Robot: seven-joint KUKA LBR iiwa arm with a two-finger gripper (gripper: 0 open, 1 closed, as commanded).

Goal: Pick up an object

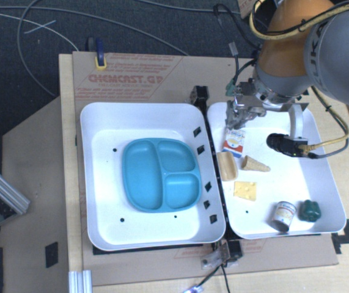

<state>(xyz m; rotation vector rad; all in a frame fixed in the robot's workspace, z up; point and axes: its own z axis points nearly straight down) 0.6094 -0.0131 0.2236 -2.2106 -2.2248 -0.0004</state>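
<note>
In the right bin [327, 182], near its upper left corner, the gripper [240, 119] hangs low over the floor, with the grey arm [339, 47] and its orange band [287, 29] rising behind it. Whether it is open or closed, or has hold of anything, cannot be told. Just below the gripper, relative to it, lies a small red, white and blue carton [234, 145], very close to the tool or touching it. Further below the gripper rests a tan block [227, 165], with a cone-shaped wedge [255, 163] just to the right of the block. Below those sits a yellow cheese slice [244, 190]. Far down and to the right of the gripper lie a small can [283, 215] and a dark green pepper [310, 210]. Well to the gripper's lower left, the left bin [101, 163] holds a blue divided plate [161, 174].
</note>
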